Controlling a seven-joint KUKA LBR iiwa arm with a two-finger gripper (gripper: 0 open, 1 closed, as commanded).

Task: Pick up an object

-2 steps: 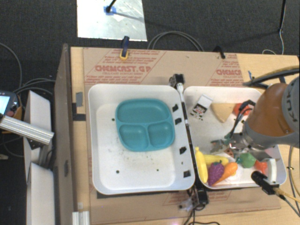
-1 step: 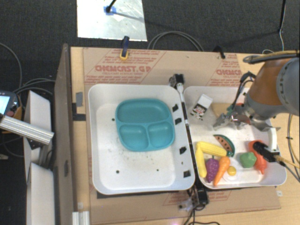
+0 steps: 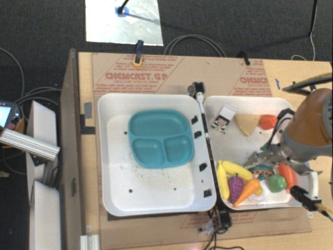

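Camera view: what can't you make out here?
- Two-finger gripper: small and dark over the toy pile in the right white bin; open or shut, I cannot tell.
- Grey arm with orange band: cut off by the right edge.
- Small white box with dark print: print too small to read.

Bins (image 3: 112, 139): smooth white plastic, faintly scuffed.
Divided plate (image 3: 160, 138): matt teal plastic.
Toy food (image 3: 244, 184): glossy coloured plastic.
Bench top (image 3: 156, 74): printed brown cardboard, matt.
Arm (image 3: 312, 124): orange band, satin sheen.
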